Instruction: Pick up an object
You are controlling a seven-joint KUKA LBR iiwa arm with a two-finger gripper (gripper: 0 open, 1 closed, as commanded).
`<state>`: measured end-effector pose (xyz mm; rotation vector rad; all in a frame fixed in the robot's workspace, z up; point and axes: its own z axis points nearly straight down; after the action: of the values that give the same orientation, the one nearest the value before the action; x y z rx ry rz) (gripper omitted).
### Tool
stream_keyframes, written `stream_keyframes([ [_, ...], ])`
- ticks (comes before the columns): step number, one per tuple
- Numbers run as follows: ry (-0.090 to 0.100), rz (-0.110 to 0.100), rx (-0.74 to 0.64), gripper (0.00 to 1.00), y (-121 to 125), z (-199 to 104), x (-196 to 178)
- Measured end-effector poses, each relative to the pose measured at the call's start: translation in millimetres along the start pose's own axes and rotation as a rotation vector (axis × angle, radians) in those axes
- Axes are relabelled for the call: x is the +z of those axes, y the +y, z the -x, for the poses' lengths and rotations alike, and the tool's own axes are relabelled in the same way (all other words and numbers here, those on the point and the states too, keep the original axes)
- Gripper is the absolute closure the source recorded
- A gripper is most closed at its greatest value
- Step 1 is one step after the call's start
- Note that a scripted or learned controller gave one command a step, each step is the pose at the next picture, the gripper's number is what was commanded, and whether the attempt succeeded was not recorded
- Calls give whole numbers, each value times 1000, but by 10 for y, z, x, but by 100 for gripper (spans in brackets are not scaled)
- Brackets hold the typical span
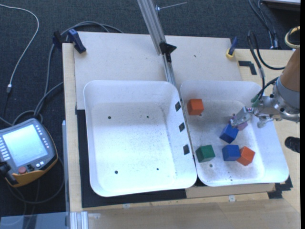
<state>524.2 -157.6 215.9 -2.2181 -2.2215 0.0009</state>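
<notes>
The gripper hangs over the right bin, just above a tilted blue cube. Whether its fingers are open or closed cannot be told.

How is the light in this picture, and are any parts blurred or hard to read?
In the camera view the light is even and soft: the blocks cast only faint shadows on the right bin, and the left bin shows no strong glare. The gripper is slightly blurred above a blue block, so its fine detail is hard to read.
</notes>
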Motion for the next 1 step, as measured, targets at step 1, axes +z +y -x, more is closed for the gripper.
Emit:
stream_keyframes([
  [1,2,-9,0,0,200,-149,1219],
])
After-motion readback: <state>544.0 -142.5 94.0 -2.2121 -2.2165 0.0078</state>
